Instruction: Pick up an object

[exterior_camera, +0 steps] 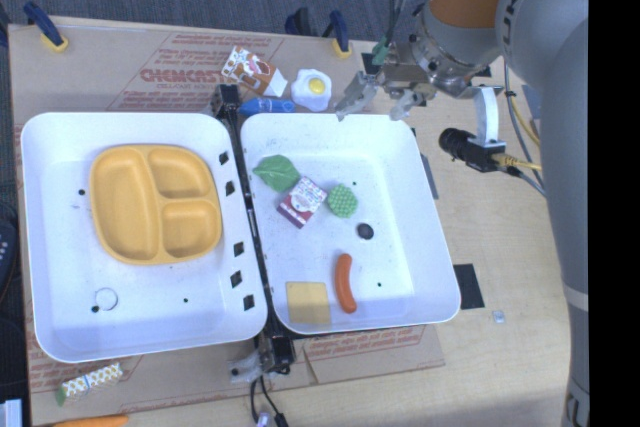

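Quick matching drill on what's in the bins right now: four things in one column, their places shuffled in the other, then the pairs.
Things:
1. yellow divided tray
2. green leaf
3. sausage
4. gripper

Places:
A. right bin, near front edge, beside the yellow block
B. above the right bin's far rim
C. left bin
D. right bin, far left part, next to the red carton

Pairs: 1-C, 2-D, 3-A, 4-B
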Robot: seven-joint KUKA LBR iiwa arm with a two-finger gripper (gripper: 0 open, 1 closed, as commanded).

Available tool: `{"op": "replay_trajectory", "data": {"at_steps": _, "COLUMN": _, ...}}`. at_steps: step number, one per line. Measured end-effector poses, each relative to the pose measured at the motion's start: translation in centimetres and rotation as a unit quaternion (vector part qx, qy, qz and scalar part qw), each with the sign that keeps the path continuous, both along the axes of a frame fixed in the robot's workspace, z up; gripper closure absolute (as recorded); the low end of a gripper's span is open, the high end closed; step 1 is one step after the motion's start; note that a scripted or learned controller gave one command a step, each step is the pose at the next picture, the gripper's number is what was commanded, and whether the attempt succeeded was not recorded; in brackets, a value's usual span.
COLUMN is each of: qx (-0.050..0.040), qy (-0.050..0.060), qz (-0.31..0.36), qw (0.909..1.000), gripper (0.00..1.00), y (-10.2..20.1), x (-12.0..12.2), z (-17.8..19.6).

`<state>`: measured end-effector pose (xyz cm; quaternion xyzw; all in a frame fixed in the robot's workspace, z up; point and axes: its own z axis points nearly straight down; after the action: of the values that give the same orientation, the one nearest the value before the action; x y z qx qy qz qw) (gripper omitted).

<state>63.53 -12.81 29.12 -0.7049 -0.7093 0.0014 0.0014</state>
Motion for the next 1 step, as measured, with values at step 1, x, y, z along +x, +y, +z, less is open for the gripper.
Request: {"op": "replay_trajectory", "data": {"at_steps": 1, "qx": 0.0011, "qy": 0.0, "qz": 0.166, "qw": 0.9861, "gripper": 0.0, "y": 0.72, "x": -3.6, "z": -16.84}}
